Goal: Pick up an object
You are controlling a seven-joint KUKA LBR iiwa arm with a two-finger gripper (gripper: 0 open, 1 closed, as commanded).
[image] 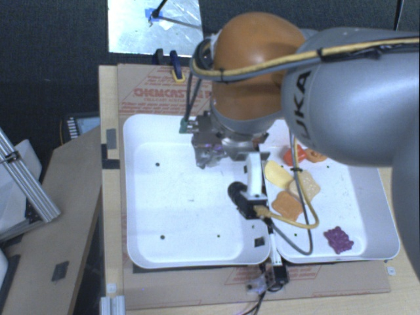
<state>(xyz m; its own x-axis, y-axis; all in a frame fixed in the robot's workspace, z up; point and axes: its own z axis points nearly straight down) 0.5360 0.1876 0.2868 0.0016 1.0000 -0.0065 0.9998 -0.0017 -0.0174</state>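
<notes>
Looks like the reaching step, with nothing lifted yet. Hangs low over the far right corner of the left bin (pixel 151 245): the gripper (pixel 211 151), tucked under the arm's orange band (pixel 252 51), and impossible to tell whether wide or narrow. Lying in the right bin (pixel 388 241), all possible picks: yellow piece (pixel 278 174), orange piece (pixel 287 204) just beside it, pale piece (pixel 309 188), red piece (pixel 295 155) farther back, purple cluster (pixel 338 239) near the front, apart from the rest. Next, probably: cross to the right bin, centre above one piece, descend, close. Best perhaps the purple cluster, away from the cable loop (pixel 308 223) by the orange piece.
</notes>
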